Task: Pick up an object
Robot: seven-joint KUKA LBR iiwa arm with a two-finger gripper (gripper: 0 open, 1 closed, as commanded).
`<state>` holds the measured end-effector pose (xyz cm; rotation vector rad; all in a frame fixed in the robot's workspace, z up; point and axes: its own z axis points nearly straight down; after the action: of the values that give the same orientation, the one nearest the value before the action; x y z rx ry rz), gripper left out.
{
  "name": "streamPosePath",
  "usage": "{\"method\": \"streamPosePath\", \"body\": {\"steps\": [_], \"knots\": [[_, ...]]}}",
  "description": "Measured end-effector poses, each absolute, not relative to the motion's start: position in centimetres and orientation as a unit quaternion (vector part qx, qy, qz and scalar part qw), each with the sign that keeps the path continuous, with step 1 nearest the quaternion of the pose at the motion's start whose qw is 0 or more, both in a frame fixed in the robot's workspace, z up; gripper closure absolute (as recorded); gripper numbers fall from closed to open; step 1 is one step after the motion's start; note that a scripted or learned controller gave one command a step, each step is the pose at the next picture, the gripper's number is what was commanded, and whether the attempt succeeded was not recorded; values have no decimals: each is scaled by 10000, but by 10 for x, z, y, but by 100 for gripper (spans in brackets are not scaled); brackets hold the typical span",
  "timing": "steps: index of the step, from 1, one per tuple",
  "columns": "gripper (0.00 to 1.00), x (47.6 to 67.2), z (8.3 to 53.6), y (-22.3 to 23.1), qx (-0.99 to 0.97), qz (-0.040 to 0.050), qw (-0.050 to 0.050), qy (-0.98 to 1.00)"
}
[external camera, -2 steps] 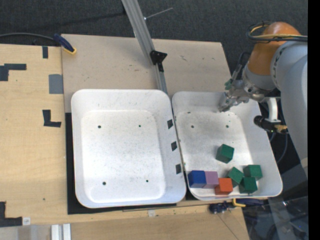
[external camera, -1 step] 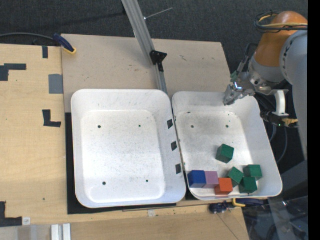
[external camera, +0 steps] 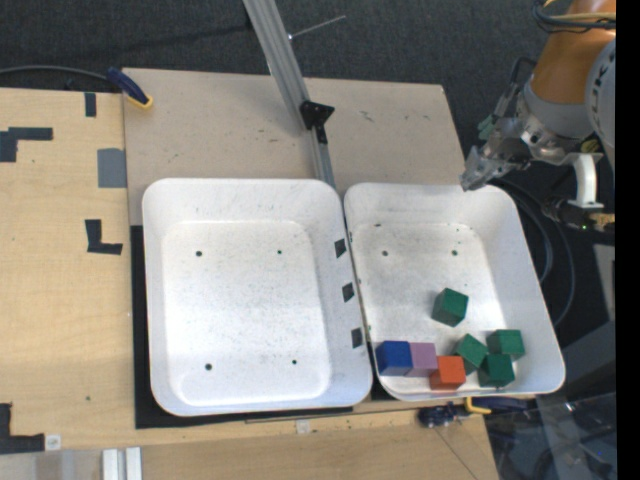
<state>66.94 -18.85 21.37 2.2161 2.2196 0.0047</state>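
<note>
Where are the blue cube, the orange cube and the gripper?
blue cube (external camera: pixel 394 356): camera view, on its top face.
orange cube (external camera: pixel 450 370): camera view, on its top face.
gripper (external camera: pixel 474 176): camera view, at its tip, over the right bin's far rim.

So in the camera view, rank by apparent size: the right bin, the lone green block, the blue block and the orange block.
1. Right bin, far the largest.
2. Lone green block and blue block: they look alike, so I won't rank them.
3. Orange block, slightly smaller, though neighbours crowd it.
</note>
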Motion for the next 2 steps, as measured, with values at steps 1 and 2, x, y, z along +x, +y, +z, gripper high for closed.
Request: {"method": "streamPosePath", "body": {"steps": [1, 2], "knots": [[100, 670, 229, -188, 7068, 5, 5, 7074], [100, 676, 238, -132, 7048, 8, -3, 7094]]}}
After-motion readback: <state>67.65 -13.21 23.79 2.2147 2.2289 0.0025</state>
